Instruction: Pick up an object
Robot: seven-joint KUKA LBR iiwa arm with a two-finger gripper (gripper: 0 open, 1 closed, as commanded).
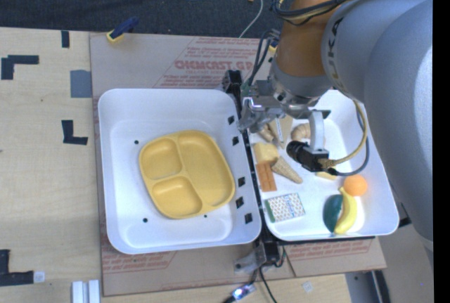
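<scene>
At frame centre-right, the gripper (275, 127) hangs low over the crowded food pieces (271, 161) in the right bin (376, 221) — jaw state unreadable, so a grab could snag two or slip.

Right bin (383, 221): orange ball (356, 185), banana (349, 214), green thing (332, 211), patterned card (285, 207), tan bits (266, 154) beside left wall.

End effector (271, 127) low in right bin (376, 175); yellow tray (186, 173) in left bin (116, 154).
</scene>
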